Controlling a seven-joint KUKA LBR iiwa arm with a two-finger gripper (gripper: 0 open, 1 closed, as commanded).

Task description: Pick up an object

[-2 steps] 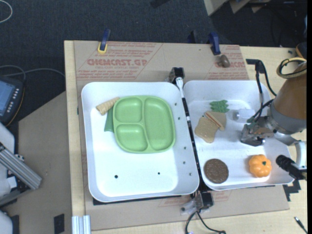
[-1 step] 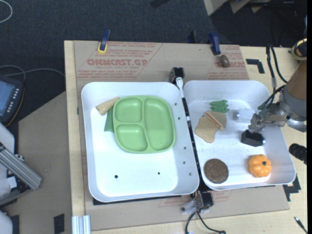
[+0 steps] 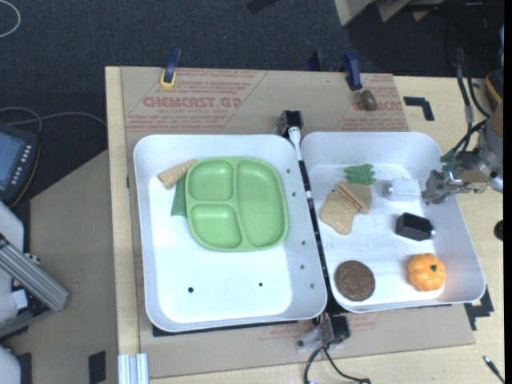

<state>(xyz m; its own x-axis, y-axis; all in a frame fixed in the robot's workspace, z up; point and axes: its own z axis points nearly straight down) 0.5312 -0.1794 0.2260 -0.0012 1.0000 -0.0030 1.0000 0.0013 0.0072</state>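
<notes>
The white thing [image 3: 402,188] near the right bin's far right side is the closest to my pincer [image 3: 438,186], so I would go for that one. It lies just beside the pincer, on the bin floor. I can't tell what it is, maybe a small cup or bottle on its side.

I cannot tell if the pincer is open or closed; it is too small and dark to see. Nothing looks held in it.

To do this well, I think I should move over the white thing, go straight down, then close slowly. It looks round, so it might roll away.

In the right bin [image 3: 384,144] I count six things: the white thing, one green leafy toy [image 3: 360,173], one sandwich [image 3: 345,206], one black block [image 3: 414,227], one brown round patty [image 3: 354,280] and one orange pumpkin [image 3: 426,272].

In the left bin [image 3: 160,238] I count one green plate [image 3: 238,202] with three parts, and one tan piece [image 3: 174,174] beside it.

Both bins sit on the tabletop [image 3: 128,102].
</notes>
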